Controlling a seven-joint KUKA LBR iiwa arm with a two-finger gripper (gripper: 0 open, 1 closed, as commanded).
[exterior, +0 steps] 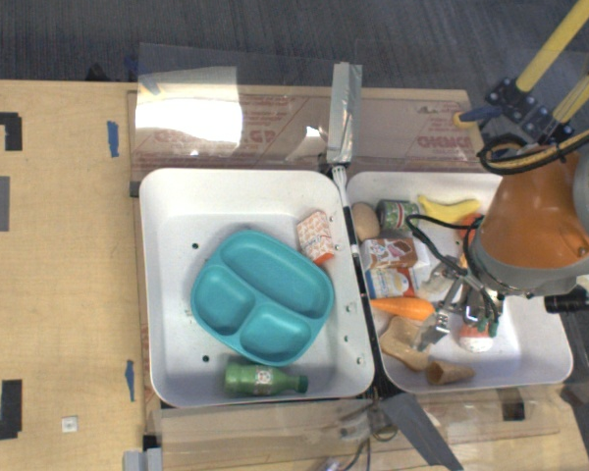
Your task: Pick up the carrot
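**Camera view: gripper poised by the carrot, nothing lifted yet**

The gripper (440, 324) hangs low in the right bin (550, 366), its jaws spread apart and holding nothing. The carrot (402, 308) lies just to their left, flat on the bin floor beside a snack packet (388, 266). Judging by this, the grasp and lift remain undone. The orange wrist band (530, 219) covers part of the bin, and the small items beneath the gripper are hard to identify.

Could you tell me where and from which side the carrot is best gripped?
Probably at its thick middle, from above. The carrot lies flat and roughly left-right in the right bin, so the fingers should close across its width. The gripper is beside its right end, with items crowding either side.
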